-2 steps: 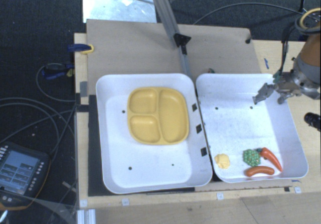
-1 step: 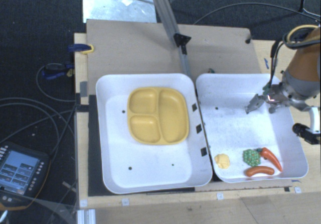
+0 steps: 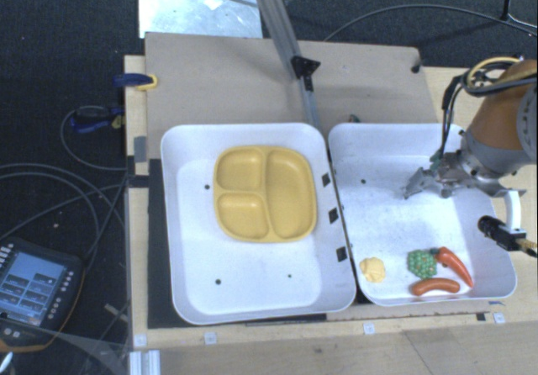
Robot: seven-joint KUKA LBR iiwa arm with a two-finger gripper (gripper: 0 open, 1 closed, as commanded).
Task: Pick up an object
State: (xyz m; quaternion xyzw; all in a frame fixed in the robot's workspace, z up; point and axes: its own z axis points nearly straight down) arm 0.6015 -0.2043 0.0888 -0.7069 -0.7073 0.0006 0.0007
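My gripper [image 3: 427, 187] hangs over the upper middle of the right bin [image 3: 382, 155], open, with nothing between its fingers. Along that bin's front edge lie a yellow lump [image 3: 372, 268], a green knobbly piece [image 3: 422, 263], an orange carrot [image 3: 455, 266] and a reddish sausage [image 3: 435, 287]. All of them sit well in front of the gripper, apart from it. The carrot touches the green piece, and the sausage lies just below both.
The left bin [image 3: 189, 222] holds a yellow divided plate [image 3: 265, 193] in its upper half. A slanted grey pole [image 3: 282, 24] crosses above the bench behind the bins. Cables and a control pendant [image 3: 29, 281] lie on the floor to the left.
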